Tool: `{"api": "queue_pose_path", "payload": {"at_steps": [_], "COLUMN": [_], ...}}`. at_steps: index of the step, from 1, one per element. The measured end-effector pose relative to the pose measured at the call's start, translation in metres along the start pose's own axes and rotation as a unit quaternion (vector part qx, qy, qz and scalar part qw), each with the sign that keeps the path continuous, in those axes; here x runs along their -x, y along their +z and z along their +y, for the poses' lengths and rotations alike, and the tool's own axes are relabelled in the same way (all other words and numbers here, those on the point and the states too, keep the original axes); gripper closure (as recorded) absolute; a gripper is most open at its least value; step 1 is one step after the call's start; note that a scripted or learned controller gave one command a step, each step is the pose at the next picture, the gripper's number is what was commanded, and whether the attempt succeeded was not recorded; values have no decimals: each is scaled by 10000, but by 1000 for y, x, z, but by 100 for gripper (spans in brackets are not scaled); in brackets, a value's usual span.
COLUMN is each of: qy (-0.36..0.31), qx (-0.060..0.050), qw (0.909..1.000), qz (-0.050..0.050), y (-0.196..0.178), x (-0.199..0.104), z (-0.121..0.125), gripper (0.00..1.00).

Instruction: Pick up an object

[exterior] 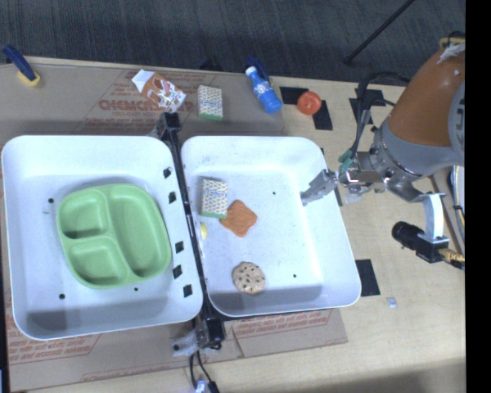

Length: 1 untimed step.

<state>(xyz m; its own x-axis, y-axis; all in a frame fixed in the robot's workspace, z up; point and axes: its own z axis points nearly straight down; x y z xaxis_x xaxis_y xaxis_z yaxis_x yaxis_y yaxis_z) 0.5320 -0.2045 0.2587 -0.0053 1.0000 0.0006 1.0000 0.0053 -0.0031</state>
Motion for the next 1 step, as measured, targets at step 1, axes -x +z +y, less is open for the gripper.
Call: {"api": "queue_pose_path", "payload": {"at_steps": [1], "qy": [-4], "qx": [-5], "qw": [10000], "qz": [6], "y": [167], "x": [6], "z": [-41], "gripper": [0]}}
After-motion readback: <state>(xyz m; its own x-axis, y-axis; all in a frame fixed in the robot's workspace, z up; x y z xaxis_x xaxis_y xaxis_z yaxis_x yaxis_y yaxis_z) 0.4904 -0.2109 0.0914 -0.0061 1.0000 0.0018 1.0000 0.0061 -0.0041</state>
